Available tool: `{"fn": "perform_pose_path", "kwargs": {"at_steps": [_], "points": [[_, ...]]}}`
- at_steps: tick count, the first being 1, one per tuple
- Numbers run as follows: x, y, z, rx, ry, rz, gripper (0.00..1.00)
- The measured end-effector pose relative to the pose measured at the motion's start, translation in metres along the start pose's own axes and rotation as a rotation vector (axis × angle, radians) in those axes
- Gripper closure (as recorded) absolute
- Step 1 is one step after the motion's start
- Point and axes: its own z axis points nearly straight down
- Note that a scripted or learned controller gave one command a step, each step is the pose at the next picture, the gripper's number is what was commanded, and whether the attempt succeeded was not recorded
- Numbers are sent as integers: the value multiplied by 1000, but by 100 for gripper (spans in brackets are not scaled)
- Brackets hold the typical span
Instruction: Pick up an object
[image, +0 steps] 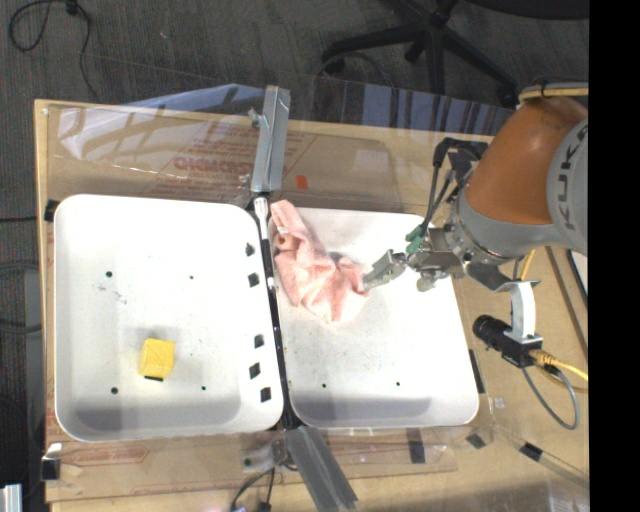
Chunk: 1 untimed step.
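Observation:
A crumpled pink cloth (310, 268) lies in the right bin (400, 400), bunched against its left wall near the back. A small yellow block (157, 358) rests in the left bin (100, 250), towards the front. My gripper (402, 276) hangs over the middle of the right bin, just right of the cloth. Its fingers stand open, and the left fingertip (375, 273) reaches the cloth's right edge. Nothing sits between the fingers.
A metal divider rail (268, 140) runs between the two bins, with small black clips along the shared wall. The arm's orange and grey body (520, 180) overhangs the right bin's back right corner.

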Motion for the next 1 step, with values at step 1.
{"fn": "perform_pose_path", "kwargs": {"at_steps": [1], "points": [[5, 22, 166, -3, -1, -52, 0]]}}
